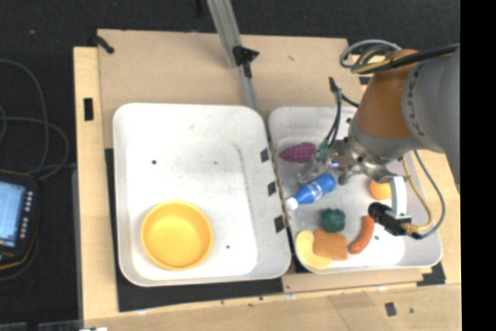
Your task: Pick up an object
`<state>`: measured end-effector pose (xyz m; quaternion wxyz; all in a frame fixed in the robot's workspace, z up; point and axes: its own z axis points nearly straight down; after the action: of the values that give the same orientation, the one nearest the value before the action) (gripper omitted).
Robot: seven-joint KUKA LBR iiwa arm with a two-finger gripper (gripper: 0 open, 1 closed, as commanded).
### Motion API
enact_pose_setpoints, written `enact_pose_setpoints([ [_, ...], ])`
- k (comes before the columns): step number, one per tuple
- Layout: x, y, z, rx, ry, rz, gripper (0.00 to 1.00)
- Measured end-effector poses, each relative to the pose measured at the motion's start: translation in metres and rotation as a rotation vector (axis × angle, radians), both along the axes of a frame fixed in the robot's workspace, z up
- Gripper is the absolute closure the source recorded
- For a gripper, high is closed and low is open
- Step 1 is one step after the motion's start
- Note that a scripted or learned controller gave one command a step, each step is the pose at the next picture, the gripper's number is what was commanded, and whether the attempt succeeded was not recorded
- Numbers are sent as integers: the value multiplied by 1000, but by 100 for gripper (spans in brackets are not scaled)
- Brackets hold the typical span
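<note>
The right bin point(298, 120) holds several small objects. A purple piece point(297, 153) lies at its left side, and a blue bottle with a white cap point(312, 191) lies slanted just below it. Further forward are a dark green lump point(333, 218), an orange-red sausage point(361, 235), a brown toast-like piece point(332, 246) on a pale yellow piece point(304, 244), and an orange ball point(380, 190) partly behind the arm. My gripper point(329, 163) hangs low in this bin, between the purple piece and the blue bottle's upper end. Nothing shows as held.
The left bin point(194, 136) has a yellow bowl point(177, 235) in its front left corner. A grey metal pole point(221, 4) slants down from the top to the bins' back edge. The arm's orange band point(384, 108) and cables cover the right bin's back right part.
</note>
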<state>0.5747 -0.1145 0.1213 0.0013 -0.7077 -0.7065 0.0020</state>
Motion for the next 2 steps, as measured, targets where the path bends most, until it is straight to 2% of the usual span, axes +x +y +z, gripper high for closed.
enact_pose_setpoints([
  [1, 0, -1, -22, -1, -2, 0, 0],
  [2, 1, -2, -9, 1, -8, -4, 100],
])
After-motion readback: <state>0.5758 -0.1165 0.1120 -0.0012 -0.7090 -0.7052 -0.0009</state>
